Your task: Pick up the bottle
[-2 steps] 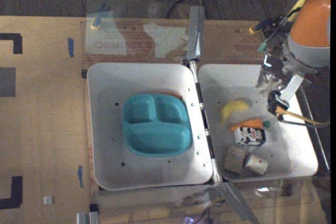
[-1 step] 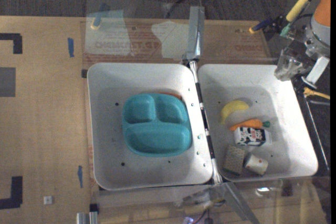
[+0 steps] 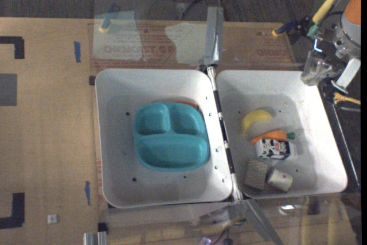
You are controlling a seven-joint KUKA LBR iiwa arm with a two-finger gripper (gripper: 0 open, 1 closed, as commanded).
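Observation:
A small whitish bottle-like cylinder (image 3: 280, 179) lies on its side near the front of the right bin (image 3: 321, 123). It touches a grey textured block (image 3: 256, 174) on its left. My gripper (image 3: 317, 70) hangs at the right bin's far right corner, well away from the cylinder and above the rim. Nothing shows in its grasp.
The right bin also holds a yellow banana (image 3: 256, 119), an orange carrot (image 3: 270, 135) and a small black-and-white carton (image 3: 273, 148), all just behind the cylinder. A teal divided plate (image 3: 171, 136) lies in the left bin (image 3: 114, 123). A metal divider (image 3: 221, 129) separates the bins.

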